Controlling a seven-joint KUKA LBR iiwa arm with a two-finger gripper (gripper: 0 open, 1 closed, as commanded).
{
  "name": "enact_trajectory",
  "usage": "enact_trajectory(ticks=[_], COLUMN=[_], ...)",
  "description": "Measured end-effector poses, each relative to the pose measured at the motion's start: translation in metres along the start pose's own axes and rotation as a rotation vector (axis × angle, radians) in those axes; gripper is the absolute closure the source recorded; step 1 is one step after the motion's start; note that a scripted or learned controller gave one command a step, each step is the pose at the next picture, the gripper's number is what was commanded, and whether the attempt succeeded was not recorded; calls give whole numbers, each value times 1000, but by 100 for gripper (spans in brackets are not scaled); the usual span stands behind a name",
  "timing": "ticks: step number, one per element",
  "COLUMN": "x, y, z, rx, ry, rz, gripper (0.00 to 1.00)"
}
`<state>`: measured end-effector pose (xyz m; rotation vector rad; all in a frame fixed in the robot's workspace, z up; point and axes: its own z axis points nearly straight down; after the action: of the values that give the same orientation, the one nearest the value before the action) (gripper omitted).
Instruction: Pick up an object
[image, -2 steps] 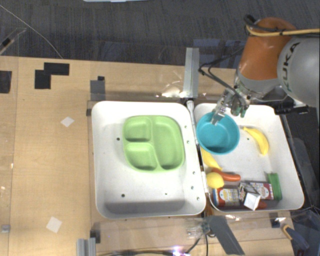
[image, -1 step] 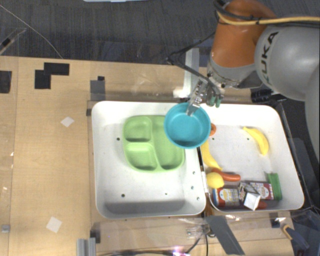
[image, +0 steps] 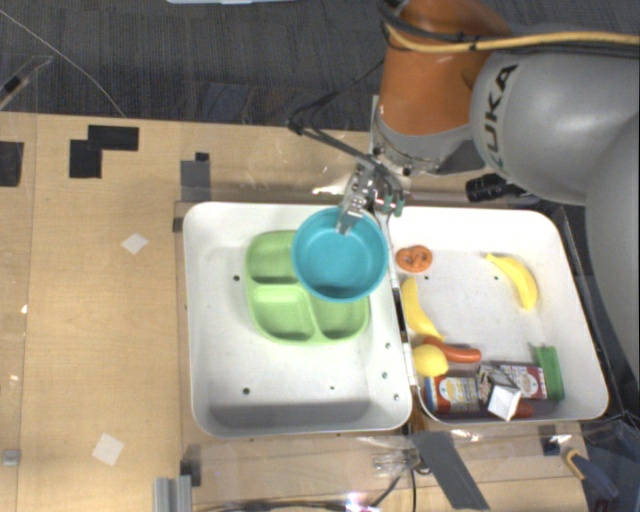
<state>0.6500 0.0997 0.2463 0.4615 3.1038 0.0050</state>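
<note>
At the near edge of the right bin (image: 585, 330) lies a heap of small things: a dark red packet (image: 462, 391), a red box (image: 520, 380) and a green block (image: 548, 370). They overlap, so their borders are hard to make out. Just behind them a yellow lemon (image: 429, 360) touches a red sausage (image: 462, 353). A banana (image: 416, 310) lies along the left wall, and a second banana (image: 515, 280) lies apart, nearer the far wall. A small orange piece (image: 414, 259) sits near the far left corner.

In the left bin (image: 215, 330) rests a green divided tray (image: 290, 300); its far right part is hidden under a blue bowl (image: 340, 258). The bowl seems to be lifted above the tray, though the slant makes this uncertain. The gripper (image: 352, 216) pinches the far rim of the bowl between its fingers. The arm (image: 540, 110) is cut off by the top and right edges.
</note>
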Motion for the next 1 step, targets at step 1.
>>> enact_trajectory(ticks=[1], x=[14], y=[34], z=[33], rx=[3], ry=[3], rz=[51], gripper=[100])
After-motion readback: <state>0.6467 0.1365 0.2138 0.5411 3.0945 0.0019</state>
